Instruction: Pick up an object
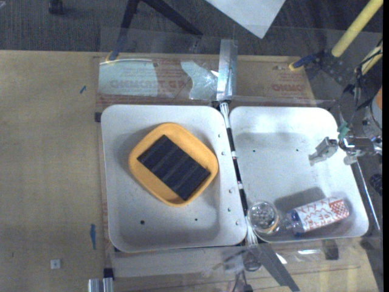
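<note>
A clear plastic bottle (316,213) with a red and white label lies on its side along the front wall of the right bin (285,135). Its neck points left toward a round clear glass piece (262,216) in the bin's front left corner. A yellow dish-shaped block with a black ribbed top (174,163) rests in the middle of the left bin (118,181). My gripper (335,152) hangs over the right bin's right side, above and behind the bottle, apart from it. Nothing shows in its grasp.
A metal divider strip (233,163) runs between the two bins. Clear plastic wrap and a metal bracket (226,72) lie on the cardboard behind the bins. Cables and a yellow rod (361,17) crowd the far right.
</note>
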Controlling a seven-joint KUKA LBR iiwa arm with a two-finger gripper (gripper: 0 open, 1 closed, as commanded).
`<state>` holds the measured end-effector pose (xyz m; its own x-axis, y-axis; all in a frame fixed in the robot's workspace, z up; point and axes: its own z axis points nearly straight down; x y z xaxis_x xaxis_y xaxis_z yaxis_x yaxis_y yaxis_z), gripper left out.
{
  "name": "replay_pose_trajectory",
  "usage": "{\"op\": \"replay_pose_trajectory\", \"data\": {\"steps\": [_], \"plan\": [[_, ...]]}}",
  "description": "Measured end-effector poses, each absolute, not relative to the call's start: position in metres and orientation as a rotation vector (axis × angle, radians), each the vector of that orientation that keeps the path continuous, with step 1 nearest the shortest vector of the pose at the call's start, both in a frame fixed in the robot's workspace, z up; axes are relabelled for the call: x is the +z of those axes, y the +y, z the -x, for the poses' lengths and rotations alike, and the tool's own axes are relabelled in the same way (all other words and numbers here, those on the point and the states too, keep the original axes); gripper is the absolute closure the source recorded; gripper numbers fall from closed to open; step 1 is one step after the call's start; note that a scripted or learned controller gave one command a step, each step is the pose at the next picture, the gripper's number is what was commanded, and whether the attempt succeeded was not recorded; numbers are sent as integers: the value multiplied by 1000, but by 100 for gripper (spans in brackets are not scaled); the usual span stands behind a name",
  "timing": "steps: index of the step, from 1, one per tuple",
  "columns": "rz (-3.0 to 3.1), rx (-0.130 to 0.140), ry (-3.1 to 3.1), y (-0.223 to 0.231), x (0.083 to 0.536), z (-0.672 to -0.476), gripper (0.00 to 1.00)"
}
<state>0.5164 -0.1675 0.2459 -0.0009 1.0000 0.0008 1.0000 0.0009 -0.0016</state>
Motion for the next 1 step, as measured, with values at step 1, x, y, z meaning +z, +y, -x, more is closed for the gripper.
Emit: {"op": "replay_pose_trajectory", "data": {"steps": [1], "plan": [[2240, 0, -2203, -130, 95, -502, 0]]}}
